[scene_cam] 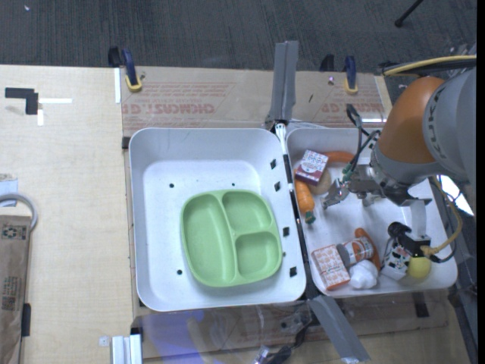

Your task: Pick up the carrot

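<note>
— What does the carrot (305, 196) look like?
— It is small and orange, with a bit of green at its 6 o'clock end. It lies in the right bin (436, 275), close to that bin's 9 o'clock wall.
— And the arm?
— The grey arm (443, 123) with the orange band comes in from 3 o'clock and bends down over the right bin. Its claw (334, 196) points toward 9 o'clock, low over the bin floor.
— Is the claw holding something?
— No. Its two fingers stand a little apart, and nothing sits between them.
— Where is the carrot from the claw?
— Just at the claw's 9 o'clock, near it but not touching. A red and white box (311, 165) lies at the carrot's 12 o'clock.
— And the left bin (151, 203)?
— It holds a green plate (231, 237).
</note>
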